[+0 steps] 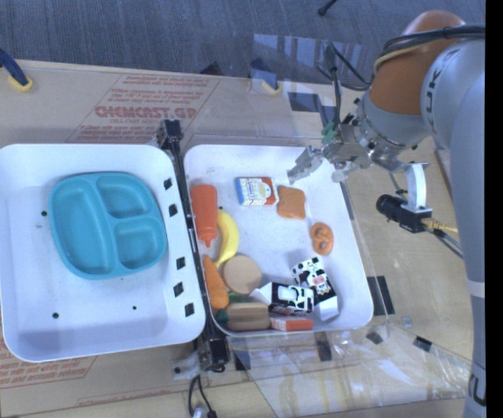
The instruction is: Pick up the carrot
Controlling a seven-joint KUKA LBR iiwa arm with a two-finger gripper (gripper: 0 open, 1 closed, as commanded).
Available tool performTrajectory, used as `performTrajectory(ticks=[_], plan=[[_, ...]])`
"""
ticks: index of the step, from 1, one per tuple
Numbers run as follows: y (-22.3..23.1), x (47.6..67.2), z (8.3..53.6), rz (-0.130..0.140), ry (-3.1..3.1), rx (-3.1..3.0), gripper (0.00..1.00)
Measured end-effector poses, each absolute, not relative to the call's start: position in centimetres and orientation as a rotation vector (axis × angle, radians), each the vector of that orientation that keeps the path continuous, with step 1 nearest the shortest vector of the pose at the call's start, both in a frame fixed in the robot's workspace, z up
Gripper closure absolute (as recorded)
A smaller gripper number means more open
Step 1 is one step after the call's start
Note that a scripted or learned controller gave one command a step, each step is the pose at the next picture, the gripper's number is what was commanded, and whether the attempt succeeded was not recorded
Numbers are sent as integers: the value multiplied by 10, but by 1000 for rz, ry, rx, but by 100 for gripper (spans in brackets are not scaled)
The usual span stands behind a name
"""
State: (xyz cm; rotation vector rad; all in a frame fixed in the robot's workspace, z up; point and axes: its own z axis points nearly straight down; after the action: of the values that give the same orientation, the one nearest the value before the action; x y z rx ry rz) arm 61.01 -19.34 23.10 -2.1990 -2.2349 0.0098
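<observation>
A divided plate (108, 223) lies in the left bin (25, 320). In the right bin (356, 286), the carrot (216, 283) lies along the left wall, a banana (227, 236) just behind it and a round bun (241, 273) to its right.

Grey arm (460, 146) comes in from right side of view, orange band (404, 81) sitting just above wrist. Wrist bends down and toward left, w/ cables running over it. Gripper (318, 165) points left and a bit down; its two fingers (302, 165) stand apart, nothing between them. Black fitting sticks out below wrist on right.
</observation>
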Motion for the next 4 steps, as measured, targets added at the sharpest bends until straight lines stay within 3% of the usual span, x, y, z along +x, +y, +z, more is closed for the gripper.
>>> performTrajectory(ticks=[1, 2, 3, 4], plan=[[-153, 542, 351, -4, -2193, -2259, 0], [-118, 511, 410, 2, -2143, -2300, 0], [-112, 476, 506, 0, -2048, -2388, 0], [-158, 519, 540, 13, -1922, -2484, 0]])
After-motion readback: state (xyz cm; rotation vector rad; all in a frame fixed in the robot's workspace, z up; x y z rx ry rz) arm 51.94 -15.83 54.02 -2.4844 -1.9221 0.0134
